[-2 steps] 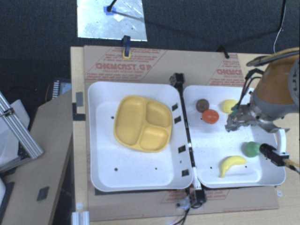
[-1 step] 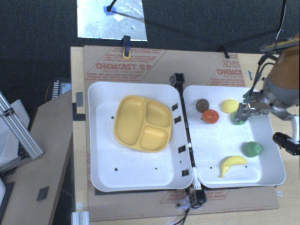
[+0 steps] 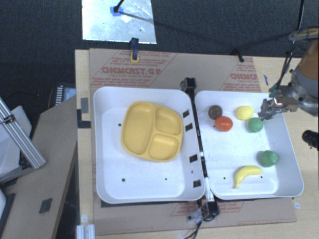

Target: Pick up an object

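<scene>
The right bin holds several small toy foods. A brown ball and a red tomato lie at its back left. A yellow lemon and a green ball sit further right. Another green ball and a yellow banana rest near the front. My gripper hangs at the bin's back right edge, just right of the lemon and above the nearer green ball. Nothing shows between its fingers.
The left bin carries a yellow three-compartment plate. A black divider strip runs between the bins. Cardboard lies under both bins. A shiny metal sheet lies on the dark floor behind.
</scene>
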Available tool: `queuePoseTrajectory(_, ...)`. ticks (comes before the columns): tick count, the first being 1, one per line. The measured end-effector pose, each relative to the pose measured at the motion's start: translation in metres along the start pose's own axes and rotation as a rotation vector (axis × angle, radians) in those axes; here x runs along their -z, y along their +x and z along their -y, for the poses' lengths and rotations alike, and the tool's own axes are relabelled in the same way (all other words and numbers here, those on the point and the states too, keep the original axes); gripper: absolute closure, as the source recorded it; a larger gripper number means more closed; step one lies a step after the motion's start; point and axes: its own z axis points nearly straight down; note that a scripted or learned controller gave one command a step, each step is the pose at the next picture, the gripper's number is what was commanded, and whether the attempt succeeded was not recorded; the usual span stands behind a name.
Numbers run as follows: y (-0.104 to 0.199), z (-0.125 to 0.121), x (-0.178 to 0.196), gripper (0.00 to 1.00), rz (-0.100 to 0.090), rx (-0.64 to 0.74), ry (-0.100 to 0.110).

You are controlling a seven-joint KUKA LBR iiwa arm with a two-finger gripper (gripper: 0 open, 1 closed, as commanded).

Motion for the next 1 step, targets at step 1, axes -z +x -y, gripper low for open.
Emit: queuePoseTrajectory(1,0.0551,-0.0169,0.0023,1.00,-0.002,0.006,0.001)
